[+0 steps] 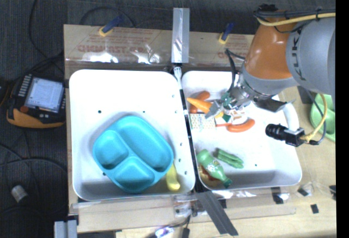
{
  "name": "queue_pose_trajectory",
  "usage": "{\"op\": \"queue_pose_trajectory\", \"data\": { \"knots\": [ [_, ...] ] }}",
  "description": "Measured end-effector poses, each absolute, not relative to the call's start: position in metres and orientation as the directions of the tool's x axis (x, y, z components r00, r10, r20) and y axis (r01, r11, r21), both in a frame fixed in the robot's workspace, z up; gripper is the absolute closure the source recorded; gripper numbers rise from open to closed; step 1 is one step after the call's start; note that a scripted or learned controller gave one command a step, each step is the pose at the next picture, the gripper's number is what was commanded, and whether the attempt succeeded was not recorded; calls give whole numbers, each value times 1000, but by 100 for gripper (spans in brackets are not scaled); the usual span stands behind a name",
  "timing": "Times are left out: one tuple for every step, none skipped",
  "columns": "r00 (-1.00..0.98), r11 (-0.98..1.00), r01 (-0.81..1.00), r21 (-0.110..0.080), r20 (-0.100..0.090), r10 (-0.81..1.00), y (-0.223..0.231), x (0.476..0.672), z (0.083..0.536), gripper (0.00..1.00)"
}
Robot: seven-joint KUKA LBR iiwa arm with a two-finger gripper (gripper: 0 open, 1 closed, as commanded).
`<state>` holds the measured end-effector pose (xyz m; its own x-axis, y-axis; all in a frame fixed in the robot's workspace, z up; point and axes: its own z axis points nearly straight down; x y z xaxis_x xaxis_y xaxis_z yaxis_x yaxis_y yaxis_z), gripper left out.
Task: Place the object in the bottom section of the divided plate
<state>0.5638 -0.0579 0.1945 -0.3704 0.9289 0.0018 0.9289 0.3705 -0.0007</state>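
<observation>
Right of centre, over the right bin [283,168], we see the jaws [228,101] low among an orange carrot [197,103] and a red sausage [240,126]; whether they grip anything we cannot tell. At lower left, the blue divided plate [132,152] lies in the left bin [87,100], a yellow piece [172,178] at its lower right edge.

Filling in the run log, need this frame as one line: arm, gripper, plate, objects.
arm: over right bin | gripper: low among toy foods, grasp unclear | divided plate: left bin, nothing in sections | yellow item: beside plate
</observation>
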Motion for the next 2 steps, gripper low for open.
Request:
{"op": "queue_pose_trajectory", "data": {
  "knots": [
    [-399,399,917,-1,-2,917,-98,540,246,100],
    [-399,399,917,-1,-2,917,-98,540,246,0]
  ]
}}
